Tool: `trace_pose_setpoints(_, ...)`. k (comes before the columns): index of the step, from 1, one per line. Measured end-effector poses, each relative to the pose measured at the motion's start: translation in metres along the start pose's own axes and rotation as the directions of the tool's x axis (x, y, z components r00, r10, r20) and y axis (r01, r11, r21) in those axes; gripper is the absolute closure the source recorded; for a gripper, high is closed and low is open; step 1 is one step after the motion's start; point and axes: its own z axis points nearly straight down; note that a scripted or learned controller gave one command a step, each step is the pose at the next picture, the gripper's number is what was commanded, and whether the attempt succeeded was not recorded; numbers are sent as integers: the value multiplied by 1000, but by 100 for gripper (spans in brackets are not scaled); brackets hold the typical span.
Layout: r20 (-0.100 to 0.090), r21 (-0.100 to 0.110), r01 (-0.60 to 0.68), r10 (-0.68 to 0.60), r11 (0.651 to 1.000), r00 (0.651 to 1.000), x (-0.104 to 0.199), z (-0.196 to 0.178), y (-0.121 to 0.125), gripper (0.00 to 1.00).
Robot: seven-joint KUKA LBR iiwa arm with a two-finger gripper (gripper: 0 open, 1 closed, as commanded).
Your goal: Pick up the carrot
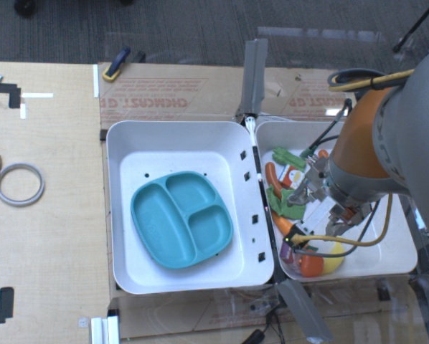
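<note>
The carrot (281, 225) shows as a small orange piece near the left wall of the right bin (394, 260), partly covered by other toys. My gripper (309, 194) hangs low over the clutter in that bin, just up and to the right of the carrot. The grey wrist and orange band above the gripper hide much of the bin's middle. I see nothing clearly held by the gripper.
The left bin (128, 142) holds a teal divided plate (181, 219). Around the carrot lie a red-orange sausage shape (272, 175), green pieces (285, 201), a red tomato (311, 264) and a yellow item (334, 263). A tape roll (19, 184) lies on the bench at left.
</note>
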Motion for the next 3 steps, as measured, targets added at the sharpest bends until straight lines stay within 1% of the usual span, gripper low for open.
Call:
trace_pose_setpoints(1,5,2,5,-5,1000,1000,0,-7,1,100)
trace_pose_setpoints(2,6,2,5,-5,1000,1000,0,-7,1,0)
trace_pose_setpoints(3,0,3,-378,378,926,926,-51,100,94,0)
